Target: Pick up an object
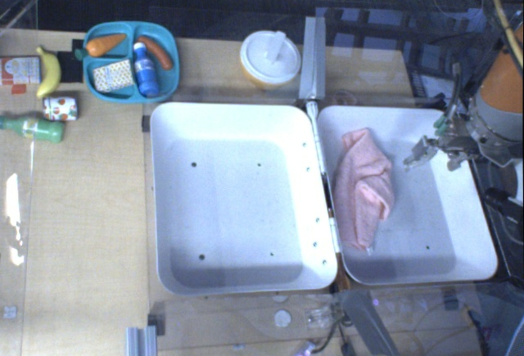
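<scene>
- The gripper (432, 151) is hovering over the right bin (475, 264), fingers spread and grasping nothing.
- The pink cloth (365, 187) is lying crumpled just left of the gripper.
- Approach step, apparently; next move calls for shifting left, descending, then closing.

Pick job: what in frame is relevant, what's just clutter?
Job:
pink cloth, in right bin
gripper, above that bin

Clutter:
left bin
blue divided tray of toy food
banana
white lidded cup
small can
green bottle
</scene>
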You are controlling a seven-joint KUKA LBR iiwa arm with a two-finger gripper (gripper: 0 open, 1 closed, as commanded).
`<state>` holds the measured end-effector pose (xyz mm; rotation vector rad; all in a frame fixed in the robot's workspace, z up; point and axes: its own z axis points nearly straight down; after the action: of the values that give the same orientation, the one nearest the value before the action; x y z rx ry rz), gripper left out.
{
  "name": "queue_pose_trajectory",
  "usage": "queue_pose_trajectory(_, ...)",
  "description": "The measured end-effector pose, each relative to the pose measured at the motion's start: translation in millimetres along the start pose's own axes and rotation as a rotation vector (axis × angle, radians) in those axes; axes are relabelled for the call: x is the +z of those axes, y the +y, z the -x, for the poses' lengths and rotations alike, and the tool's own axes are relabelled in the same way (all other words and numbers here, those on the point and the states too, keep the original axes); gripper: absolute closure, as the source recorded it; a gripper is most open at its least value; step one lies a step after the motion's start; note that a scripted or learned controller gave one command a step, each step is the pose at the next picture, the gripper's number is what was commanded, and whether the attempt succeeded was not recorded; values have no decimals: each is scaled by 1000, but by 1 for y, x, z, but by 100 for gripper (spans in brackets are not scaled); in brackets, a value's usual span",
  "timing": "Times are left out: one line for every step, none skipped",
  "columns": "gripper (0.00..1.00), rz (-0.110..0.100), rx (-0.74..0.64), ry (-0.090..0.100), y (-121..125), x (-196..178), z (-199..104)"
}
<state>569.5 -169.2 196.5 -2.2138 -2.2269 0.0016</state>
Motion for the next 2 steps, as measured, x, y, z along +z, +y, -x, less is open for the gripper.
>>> queue_pose_trajectory(0, 0, -122, 0, 13, 62, -64)
queue_pose_trajectory(0, 15, -210, -4, 42, 107, -68)
